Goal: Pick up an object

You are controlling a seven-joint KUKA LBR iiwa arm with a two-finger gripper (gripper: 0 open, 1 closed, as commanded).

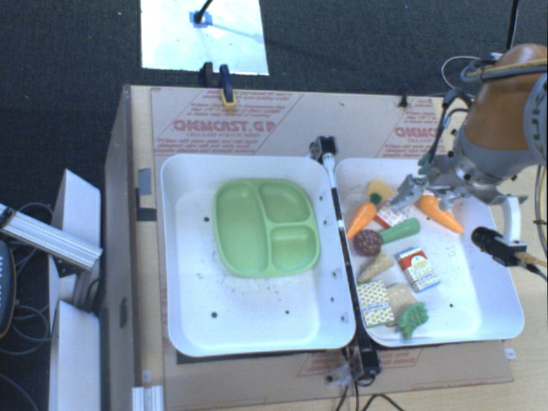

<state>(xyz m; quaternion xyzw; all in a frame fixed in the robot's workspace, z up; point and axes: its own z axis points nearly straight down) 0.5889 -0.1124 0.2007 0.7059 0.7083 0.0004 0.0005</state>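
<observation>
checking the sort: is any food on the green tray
No, the green tray in the left bin holds nothing; the food, like the broccoli, lies in the right bin.

My arm [505, 101] is orange and grey; green divided plate [265, 228], white bins [184, 255], orange toy carrots [362, 217]

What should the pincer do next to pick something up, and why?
Probably a short descent, straight down. The pincer hangs over the right bin, above the cluster of toy food, with one carrot just beside it and another carrot further off. Nothing sits between its fingers that I can see, so lowering onto the nearest piece seems the sensible step.
</observation>
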